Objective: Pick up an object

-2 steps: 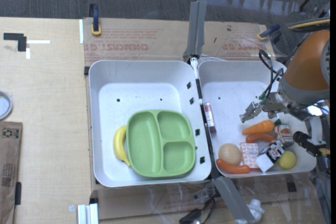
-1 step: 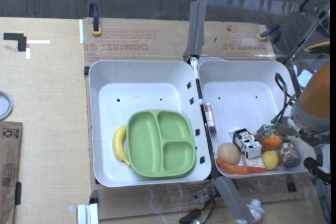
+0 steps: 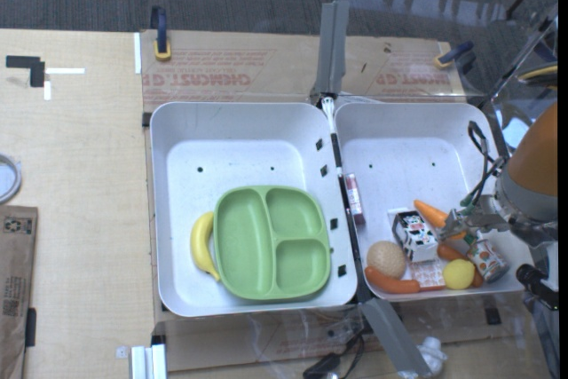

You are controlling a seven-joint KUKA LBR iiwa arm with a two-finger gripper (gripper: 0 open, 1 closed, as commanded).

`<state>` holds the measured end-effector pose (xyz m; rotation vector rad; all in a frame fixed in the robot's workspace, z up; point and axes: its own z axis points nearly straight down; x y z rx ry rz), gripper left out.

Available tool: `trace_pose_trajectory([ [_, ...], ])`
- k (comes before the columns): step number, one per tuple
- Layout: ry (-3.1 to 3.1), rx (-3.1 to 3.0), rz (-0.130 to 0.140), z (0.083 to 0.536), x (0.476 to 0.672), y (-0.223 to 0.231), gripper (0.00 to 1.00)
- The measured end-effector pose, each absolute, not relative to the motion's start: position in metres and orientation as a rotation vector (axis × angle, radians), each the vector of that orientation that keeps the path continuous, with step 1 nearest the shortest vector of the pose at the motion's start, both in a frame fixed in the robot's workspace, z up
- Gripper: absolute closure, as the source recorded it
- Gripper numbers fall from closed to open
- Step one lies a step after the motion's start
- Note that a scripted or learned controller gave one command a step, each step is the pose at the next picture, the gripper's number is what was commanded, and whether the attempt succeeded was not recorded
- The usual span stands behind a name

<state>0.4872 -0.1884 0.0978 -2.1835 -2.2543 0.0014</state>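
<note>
The right bin point(image 3: 408, 146) holds a cluster of items in its near right corner. There is an orange carrot point(image 3: 430, 213), a black-and-white patterned box point(image 3: 414, 235), a beige ball point(image 3: 386, 258), a second orange carrot-like piece point(image 3: 390, 282), a yellow lemon point(image 3: 459, 274) and a small printed carton point(image 3: 487, 262). My gripper point(image 3: 459, 226) reaches in from the right and is low over this cluster, just right of the carrot and above the lemon. Its tips blend into the items beneath, so whether it holds anything is unclear.
A slim red tube point(image 3: 354, 196) lies along the divider side of the right bin. The left bin point(image 3: 169, 191) holds a green divided plate point(image 3: 271, 241) with a banana point(image 3: 203, 246) beside it. Cables run beside the arm at the right.
</note>
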Motion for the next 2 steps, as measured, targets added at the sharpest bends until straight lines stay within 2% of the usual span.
trace_pose_trajectory([
  [1, -1.947, -2.463, 0.005, 0.19, 0.521, -0.075, 1.0],
  [2, -2.07, -2.361, 0.007, 0.213, 0.547, -0.084, 1.0],
])
